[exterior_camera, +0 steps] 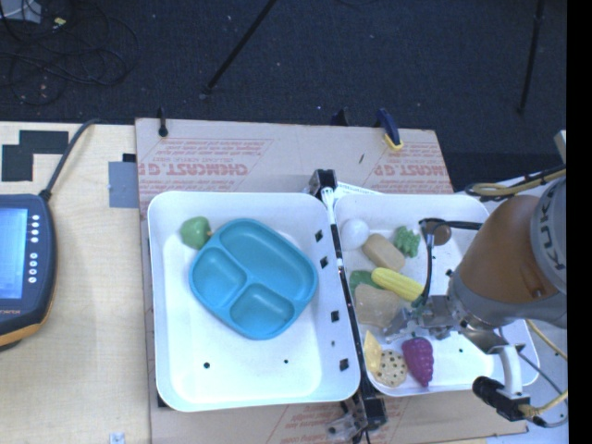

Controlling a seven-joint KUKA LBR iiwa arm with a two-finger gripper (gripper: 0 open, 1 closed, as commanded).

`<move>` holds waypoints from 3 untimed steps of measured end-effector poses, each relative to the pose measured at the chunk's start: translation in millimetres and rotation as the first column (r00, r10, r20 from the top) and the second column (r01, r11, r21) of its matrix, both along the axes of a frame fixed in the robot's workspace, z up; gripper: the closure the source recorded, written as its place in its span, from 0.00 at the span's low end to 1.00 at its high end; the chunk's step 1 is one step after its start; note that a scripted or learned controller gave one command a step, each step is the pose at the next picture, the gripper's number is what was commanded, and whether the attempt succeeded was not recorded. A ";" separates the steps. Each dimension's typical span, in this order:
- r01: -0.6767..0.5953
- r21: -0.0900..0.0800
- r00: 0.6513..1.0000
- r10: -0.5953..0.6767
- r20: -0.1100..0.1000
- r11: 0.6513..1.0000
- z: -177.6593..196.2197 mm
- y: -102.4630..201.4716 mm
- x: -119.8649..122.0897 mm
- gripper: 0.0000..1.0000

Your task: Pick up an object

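Observation:
The right bin (407, 203) holds several toy foods: a white egg (355, 234), a tan block (381, 251), a green leafy piece (406, 240), a yellow corn cob (396, 283), a purple grape bunch (418, 361), a speckled cookie (392, 369) and a yellow wedge (372, 350). My gripper (418, 323) hangs low in this bin, just above the grapes and below the corn cob. The grey and orange wrist (504, 266) covers the bin's right part. Nothing shows clearly held.
The left bin (240, 373) carries a blue divided plate (254, 277) and a green ball (195, 232) at its far left corner. A handheld screen unit (18, 257) lies on the bench at the left. Cables (518, 185) run along the right.

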State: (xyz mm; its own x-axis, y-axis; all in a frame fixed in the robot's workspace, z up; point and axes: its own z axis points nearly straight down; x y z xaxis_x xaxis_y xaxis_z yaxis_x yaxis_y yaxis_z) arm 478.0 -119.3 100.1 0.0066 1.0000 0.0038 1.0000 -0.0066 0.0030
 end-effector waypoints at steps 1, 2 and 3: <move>-0.003 -0.011 1.000 0.003 0.001 1.000 -10.8 24.1 -1.5 0.00; -0.010 -0.004 1.000 0.010 0.001 1.000 -12.0 29.5 97.7 0.00; -0.009 -0.007 1.000 0.009 0.008 1.000 68.2 8.1 167.5 0.00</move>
